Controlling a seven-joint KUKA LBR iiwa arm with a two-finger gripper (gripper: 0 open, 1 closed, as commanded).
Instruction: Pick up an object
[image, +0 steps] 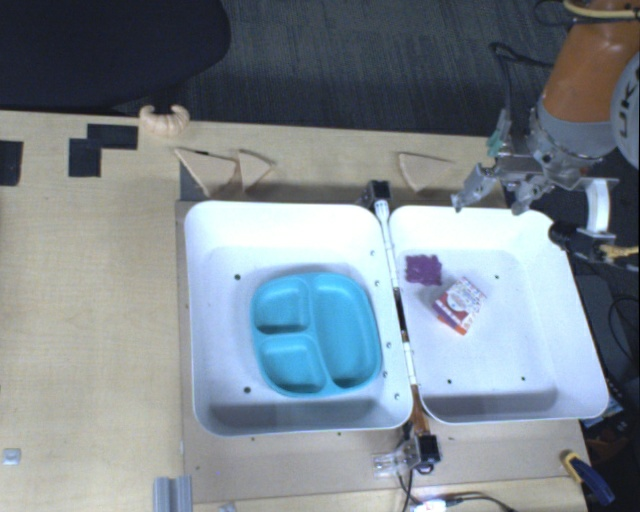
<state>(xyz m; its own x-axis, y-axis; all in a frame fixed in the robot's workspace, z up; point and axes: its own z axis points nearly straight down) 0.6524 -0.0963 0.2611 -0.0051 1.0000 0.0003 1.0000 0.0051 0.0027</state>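
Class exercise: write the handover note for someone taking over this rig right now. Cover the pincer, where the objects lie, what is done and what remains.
Pincer: fingers spread, holding nothing, above the right bin's far edge.
Right bin: purple object and, beside it, small red-and-white carton, lying apart.
Left bin: blue divided tray.
Done: nothing picked up yet.
Left: descend on one object, close, lift.
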